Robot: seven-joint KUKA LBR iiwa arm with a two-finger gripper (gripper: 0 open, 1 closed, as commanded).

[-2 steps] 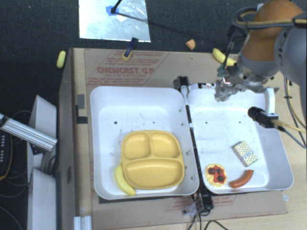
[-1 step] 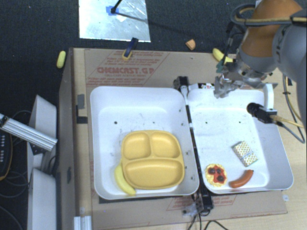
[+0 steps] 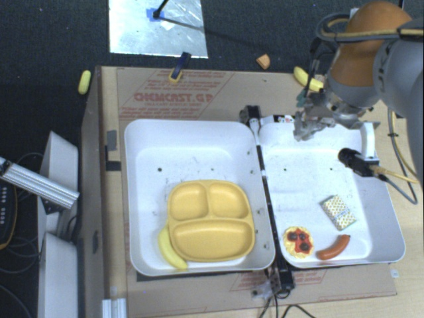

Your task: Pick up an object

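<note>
Gripper (image 3: 306, 132) blurred at right bin (image 3: 377, 197) rim, banana (image 3: 169, 252) half-hidden under tray (image 3: 211, 220)

Arm enters from 3 o'clock, gripper (image 3: 307, 128) over the far edge of the right bin (image 3: 381, 197), about 1 o'clock in frame. Right bin near end, 5 o'clock: small pizza toy (image 3: 298, 241), sausage (image 3: 332, 246) just beside it, patterned block (image 3: 338, 211) above them. Left bin (image 3: 142, 177) holds a yellow divided plate (image 3: 211, 220), banana (image 3: 170, 250) touching its 7 o'clock edge.
</note>
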